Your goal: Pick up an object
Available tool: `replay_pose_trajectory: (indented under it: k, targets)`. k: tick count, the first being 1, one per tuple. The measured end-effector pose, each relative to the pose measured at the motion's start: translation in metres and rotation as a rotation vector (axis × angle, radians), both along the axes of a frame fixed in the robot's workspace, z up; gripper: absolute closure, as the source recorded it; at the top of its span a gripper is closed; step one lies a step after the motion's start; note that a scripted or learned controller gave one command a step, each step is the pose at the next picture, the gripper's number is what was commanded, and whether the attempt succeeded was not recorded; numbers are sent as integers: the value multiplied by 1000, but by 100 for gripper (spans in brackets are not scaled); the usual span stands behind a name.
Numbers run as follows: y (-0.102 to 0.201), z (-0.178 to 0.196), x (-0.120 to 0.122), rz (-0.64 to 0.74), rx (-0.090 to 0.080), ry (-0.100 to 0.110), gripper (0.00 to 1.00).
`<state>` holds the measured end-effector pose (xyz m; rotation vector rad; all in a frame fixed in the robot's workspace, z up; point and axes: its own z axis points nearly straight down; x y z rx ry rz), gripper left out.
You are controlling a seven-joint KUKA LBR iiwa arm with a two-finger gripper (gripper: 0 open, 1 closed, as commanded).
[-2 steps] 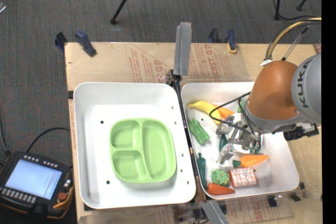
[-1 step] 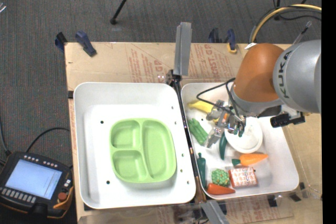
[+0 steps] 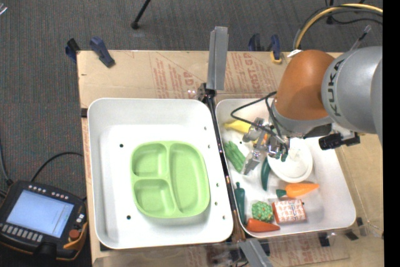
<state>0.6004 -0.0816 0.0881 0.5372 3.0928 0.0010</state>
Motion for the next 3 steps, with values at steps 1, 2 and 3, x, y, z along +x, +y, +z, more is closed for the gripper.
replay_pose_trajectory:
  k: [1,2,3]
  targets:
    - [0,11,1,5,-2,-4,100]
    - [-72,0,-4,379,5,0,100]
    - [-72,-1,-4,378,4,1,0]
